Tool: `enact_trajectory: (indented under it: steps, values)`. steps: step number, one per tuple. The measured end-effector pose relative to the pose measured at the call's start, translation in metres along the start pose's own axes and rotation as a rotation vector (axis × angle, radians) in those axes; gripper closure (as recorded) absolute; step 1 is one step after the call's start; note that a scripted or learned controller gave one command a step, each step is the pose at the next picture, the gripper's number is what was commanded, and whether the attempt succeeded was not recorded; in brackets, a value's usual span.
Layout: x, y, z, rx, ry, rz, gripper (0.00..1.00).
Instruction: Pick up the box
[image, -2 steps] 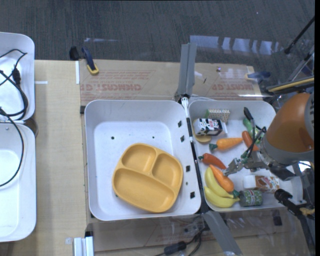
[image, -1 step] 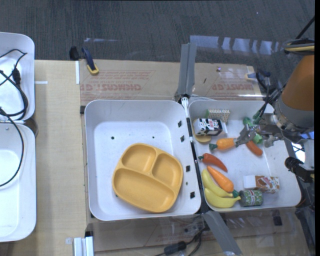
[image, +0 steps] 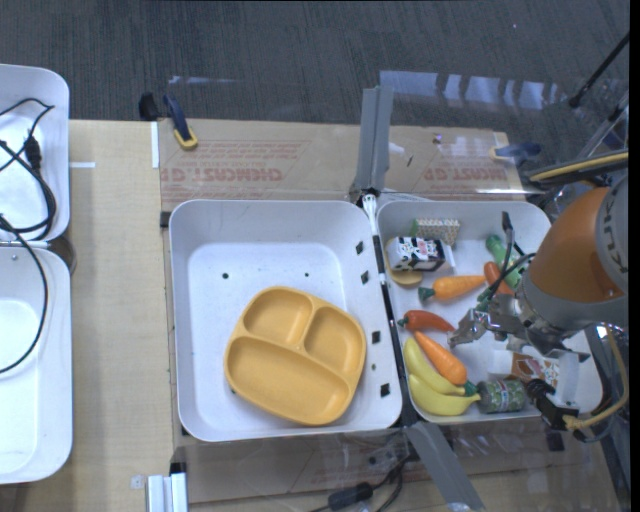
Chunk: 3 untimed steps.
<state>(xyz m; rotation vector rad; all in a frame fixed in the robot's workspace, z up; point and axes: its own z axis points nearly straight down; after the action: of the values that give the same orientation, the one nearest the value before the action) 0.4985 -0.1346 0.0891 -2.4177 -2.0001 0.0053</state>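
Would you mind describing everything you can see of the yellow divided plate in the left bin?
The yellow divided plate is a rounded, glossy tray that looks like moulded plastic, split by raised ridges into three compartments: two smaller ones toward the far side and one long one along the near side. It lies flat and right way up on the floor of the left bin, turned at a slant to the bin's walls, toward the near right part. Nothing sits in its compartments, and only the bin floor touches it.

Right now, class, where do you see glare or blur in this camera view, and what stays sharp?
Camera view: bluish glare streaks the clear panel behind the right bin; the yellow plate in the left bin is sharp; the end effector looks slightly soft.
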Motion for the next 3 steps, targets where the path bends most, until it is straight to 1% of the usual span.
enact_trajectory:
  steps: [1,2,3]
  values:
    - [-0.011,-0.016,-0.003,-0.012,0.001,-0.138,0.0]
    - [0.003,0.052,0.0,-0.001,-0.001,-0.215,0.0]
    - [-0.04,0.121,-0.001,0.001,0.019,-0.194,0.0]
